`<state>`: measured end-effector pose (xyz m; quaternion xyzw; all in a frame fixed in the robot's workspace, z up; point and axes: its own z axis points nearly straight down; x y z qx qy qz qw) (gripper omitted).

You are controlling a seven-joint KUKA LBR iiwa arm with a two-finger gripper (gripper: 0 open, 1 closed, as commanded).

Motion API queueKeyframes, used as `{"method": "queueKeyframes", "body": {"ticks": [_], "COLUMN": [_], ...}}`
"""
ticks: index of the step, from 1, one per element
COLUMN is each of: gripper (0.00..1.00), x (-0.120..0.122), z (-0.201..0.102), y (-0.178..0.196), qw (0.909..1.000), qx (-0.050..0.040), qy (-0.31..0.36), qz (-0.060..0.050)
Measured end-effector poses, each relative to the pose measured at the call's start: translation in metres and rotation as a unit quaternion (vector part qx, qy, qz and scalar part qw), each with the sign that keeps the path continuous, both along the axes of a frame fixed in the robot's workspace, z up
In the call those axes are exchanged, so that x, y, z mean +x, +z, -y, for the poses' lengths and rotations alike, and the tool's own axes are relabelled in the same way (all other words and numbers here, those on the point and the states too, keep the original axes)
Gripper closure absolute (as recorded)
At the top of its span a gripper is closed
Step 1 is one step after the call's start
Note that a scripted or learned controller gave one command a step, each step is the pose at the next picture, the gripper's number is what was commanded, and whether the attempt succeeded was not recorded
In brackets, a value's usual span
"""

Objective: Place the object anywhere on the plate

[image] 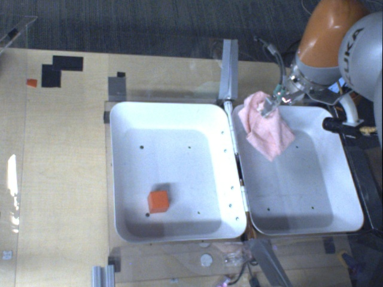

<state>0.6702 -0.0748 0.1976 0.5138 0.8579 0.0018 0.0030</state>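
Camera view, left to right. Pale wooden bench (60, 178) with black patches (58, 69) and one tiny orange mark (32, 83) at far left. Two white bins side by side. Left bin (173, 118): one small orange cube (158, 201), resting on floor near front-left corner, apart from walls. Right bin (311, 217): one pink cloth (266, 131), crumpled, soft folds, bunched at top, draping to a point over back-left area of bin, top edge near divider. Jaws (276, 100) at cloth's upper right edge, touching fabric; appear pinched on a fold of pink cloth, cloth hanging below. Grey arm (362, 46) with orange band (326, 26) at upper right.
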Motion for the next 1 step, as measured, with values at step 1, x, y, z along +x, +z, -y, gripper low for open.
{"method": "queueKeyframes", "body": {"ticks": [1], "gripper": [1.00], "x": [0.0023], "z": [-0.0014], "y": [0.0293], "qw": [1.0000], "qx": [-0.0002], "qy": [0.003], "qz": [0.001]}}
